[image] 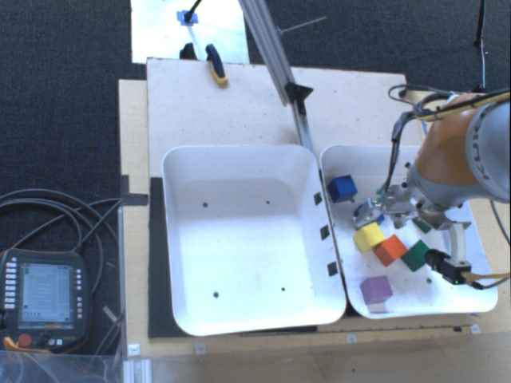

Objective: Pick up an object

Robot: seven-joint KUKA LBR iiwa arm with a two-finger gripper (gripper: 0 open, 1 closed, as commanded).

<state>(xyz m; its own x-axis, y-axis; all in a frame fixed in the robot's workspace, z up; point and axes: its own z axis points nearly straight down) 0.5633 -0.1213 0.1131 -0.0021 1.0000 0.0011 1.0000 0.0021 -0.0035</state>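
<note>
Both bins are plain white, the left bin point(239, 238) and the right bin point(415, 294); the right one carries a blue cube point(342, 188), a yellow cube point(368, 237), an orange cube point(390, 250), a green cube point(415, 255) and a pale purple cube point(376, 290); the arm point(467, 158) is grey with an orange band; the bench point(239, 106) is speckled beige; the floor point(64, 78) is dark charcoal carpet.
</note>
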